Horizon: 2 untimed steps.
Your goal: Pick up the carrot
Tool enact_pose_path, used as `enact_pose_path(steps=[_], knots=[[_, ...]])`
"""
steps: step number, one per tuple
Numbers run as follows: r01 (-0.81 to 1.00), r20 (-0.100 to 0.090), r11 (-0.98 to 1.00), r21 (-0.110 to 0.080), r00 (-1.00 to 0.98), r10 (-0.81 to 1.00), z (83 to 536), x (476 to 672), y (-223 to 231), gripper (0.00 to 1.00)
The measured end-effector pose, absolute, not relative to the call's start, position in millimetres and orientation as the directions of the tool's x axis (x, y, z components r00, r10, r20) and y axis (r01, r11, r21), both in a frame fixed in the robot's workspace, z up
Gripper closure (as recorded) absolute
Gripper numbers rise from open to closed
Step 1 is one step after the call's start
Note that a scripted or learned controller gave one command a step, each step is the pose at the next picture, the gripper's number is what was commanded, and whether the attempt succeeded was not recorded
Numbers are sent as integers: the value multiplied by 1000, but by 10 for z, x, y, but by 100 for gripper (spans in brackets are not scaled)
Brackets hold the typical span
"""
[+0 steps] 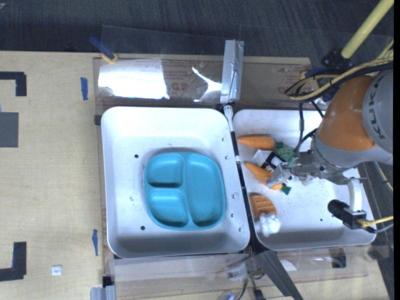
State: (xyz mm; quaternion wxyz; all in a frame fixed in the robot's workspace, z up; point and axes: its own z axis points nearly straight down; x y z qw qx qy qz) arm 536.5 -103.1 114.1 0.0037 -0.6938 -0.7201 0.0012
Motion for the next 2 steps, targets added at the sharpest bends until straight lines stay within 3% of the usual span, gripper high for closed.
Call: enact_pose_path(steps=[1,2], knots=[[999,-1,47,6,-47,999,875,5234,-946,0],[996,-2,91,7,-91,996,872,5726,-952,0]])
